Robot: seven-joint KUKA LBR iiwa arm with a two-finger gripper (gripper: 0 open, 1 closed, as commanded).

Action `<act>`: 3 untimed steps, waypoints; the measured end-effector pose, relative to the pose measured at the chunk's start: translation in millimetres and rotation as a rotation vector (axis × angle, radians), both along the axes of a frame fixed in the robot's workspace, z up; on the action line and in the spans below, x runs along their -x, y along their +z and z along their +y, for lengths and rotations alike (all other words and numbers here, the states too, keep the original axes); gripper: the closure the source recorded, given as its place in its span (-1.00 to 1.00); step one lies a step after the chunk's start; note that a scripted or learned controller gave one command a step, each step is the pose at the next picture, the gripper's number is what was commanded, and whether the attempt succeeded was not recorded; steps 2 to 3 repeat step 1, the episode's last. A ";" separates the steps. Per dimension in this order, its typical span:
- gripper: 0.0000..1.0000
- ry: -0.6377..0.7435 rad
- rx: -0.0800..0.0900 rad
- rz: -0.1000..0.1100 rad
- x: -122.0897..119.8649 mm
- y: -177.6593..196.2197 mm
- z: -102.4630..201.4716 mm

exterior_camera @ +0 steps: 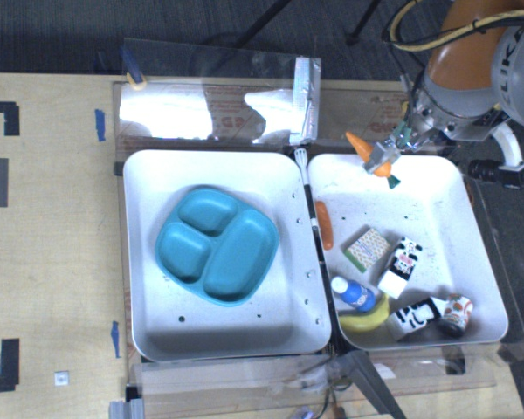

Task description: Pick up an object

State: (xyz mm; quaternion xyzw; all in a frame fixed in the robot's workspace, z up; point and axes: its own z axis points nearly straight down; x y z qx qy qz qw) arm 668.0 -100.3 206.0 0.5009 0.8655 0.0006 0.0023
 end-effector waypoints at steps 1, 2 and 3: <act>1.00 0.269 -0.001 0.003 0.5 -1.4 40.2; 1.00 0.269 -0.001 0.003 0.5 -1.4 40.2; 1.00 0.269 -0.001 0.003 0.5 -1.4 40.2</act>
